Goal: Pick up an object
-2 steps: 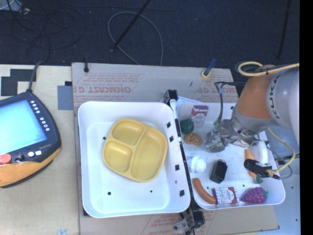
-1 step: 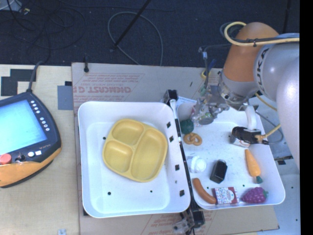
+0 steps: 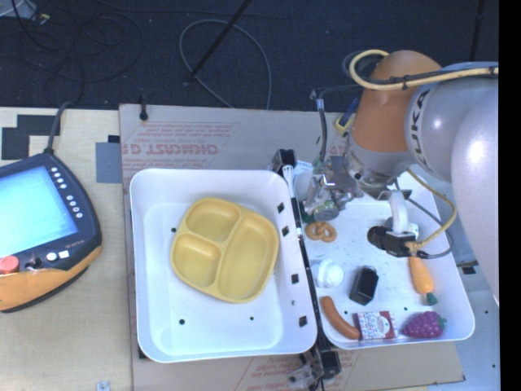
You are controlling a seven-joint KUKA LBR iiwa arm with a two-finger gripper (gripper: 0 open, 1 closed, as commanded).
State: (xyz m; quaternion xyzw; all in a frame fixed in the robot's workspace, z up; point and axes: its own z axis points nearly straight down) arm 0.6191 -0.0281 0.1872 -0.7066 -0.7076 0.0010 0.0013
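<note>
Grey gripper (image 3: 324, 195) partly hides pretzel (image 3: 320, 232).

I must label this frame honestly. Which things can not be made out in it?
- gripper, camera view: too small and cluttered to tell its opening.
- pretzel: top edge hidden under the gripper.
- small box: print too small to read.
- right bin: back wall hidden by the arm.

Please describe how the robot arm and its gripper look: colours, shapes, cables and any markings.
The arm is thick, rounded and glossy grey, with a wide orange band above the wrist. Part of dark lettering shows on the grey shell beside the band. A yellowish cable loops over the orange part. The gripper is a small assembly of metal and dark parts, with thin black wires rising from it.
</note>
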